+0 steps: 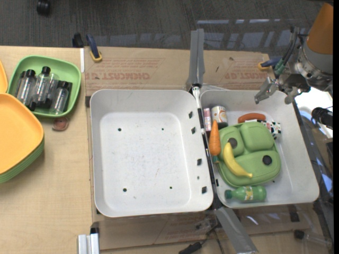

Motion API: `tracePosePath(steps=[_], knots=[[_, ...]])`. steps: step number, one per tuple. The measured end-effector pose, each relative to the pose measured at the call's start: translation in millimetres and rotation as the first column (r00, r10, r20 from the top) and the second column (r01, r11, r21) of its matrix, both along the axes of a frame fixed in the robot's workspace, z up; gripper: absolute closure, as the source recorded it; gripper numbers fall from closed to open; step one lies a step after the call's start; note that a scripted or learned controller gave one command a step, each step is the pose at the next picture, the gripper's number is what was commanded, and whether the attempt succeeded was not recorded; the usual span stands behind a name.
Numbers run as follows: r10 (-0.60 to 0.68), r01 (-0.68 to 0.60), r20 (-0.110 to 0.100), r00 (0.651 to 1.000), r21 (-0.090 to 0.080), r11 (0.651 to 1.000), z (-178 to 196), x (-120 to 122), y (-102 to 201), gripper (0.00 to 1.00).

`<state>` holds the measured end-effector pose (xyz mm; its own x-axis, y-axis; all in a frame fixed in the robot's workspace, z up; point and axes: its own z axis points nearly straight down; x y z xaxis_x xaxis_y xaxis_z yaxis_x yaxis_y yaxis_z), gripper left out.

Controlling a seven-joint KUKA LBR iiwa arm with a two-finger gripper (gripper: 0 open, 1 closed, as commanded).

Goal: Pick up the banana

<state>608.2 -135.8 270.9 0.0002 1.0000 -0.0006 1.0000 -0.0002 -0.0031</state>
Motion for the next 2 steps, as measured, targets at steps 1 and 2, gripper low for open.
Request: tracePosePath(steps=[1, 2], knots=[[-0.115, 0.115, -0.001, 0.993, 0.000, 0.993, -30.6, -109.3, 25.8, 0.00], [-0.032, 0.032, -0.002, 0.999, 0.000, 0.999, -81.0, -83.5, 49.3, 0.00]])
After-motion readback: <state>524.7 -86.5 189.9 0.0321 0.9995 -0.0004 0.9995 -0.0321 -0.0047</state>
